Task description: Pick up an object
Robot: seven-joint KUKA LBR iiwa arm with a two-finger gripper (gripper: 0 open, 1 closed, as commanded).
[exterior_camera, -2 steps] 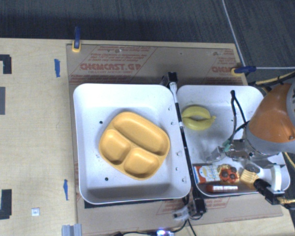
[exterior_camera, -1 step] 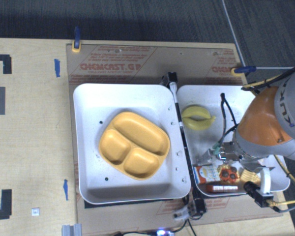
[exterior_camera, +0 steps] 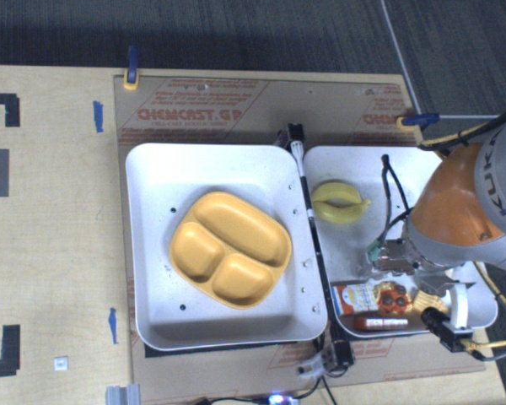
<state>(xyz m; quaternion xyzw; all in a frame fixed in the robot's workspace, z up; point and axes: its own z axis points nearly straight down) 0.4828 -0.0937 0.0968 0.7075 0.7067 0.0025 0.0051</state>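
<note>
Overhead, two shallow white bins sat side by side on a cardboard-covered table (exterior_camera: 236, 108). The right bin (exterior_camera: 354, 159) held a yellow banana (exterior_camera: 337, 202) near its far left corner, curved, smooth and matte, its long axis running across the bin from left to right. Along the bin's near edge lay a flat printed packet (exterior_camera: 373, 299), red and white with a glossy look, its long axis parallel to that edge.

The arm (exterior_camera: 460, 205), grey with an orange band, hung over the right side of this bin. Its gripper (exterior_camera: 396, 260) sat just above the packet's far side, with the banana farther off toward the far left corner. Cables and the wrist hid the gripper's state, so I could not tell it.

The left bin (exterior_camera: 152, 175) held a mustard-yellow moulded tray (exterior_camera: 229, 248) with three rounded compartments, lying at a slant.
</note>
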